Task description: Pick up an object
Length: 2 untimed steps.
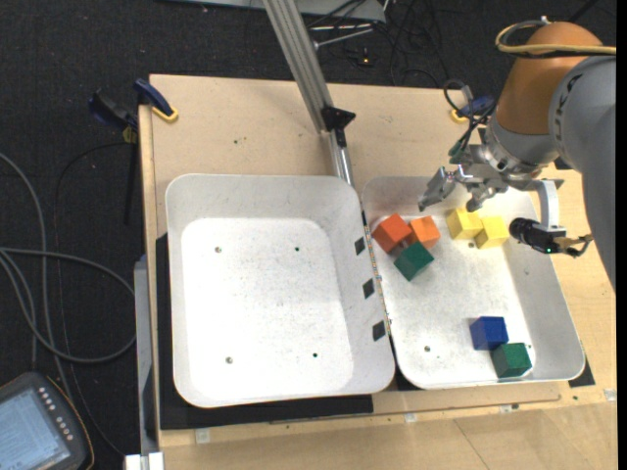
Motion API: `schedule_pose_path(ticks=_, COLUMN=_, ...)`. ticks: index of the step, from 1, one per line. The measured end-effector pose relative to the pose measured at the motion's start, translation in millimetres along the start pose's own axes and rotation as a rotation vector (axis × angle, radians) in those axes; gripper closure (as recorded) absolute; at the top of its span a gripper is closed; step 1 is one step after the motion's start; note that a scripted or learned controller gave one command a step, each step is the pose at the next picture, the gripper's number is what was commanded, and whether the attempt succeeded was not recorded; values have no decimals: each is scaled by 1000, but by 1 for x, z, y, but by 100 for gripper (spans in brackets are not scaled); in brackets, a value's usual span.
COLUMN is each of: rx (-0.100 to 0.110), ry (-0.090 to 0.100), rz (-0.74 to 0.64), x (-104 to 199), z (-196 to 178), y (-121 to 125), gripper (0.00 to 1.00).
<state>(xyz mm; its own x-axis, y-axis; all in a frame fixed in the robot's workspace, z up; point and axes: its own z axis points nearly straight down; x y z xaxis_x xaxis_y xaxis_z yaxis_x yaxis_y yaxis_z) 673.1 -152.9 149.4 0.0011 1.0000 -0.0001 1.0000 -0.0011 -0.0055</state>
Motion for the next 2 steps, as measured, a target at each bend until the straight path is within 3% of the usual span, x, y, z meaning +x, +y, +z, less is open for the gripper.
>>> schedule_pose_path(ticks=1, rx=-23, ry=-6, rz=-1, x=-1, z=28, y=5, gripper=0)
schedule_pose_path(ticks=2, rx=-25, ry=-8, rz=-1, x=-2, z=19, y=6, gripper=100)
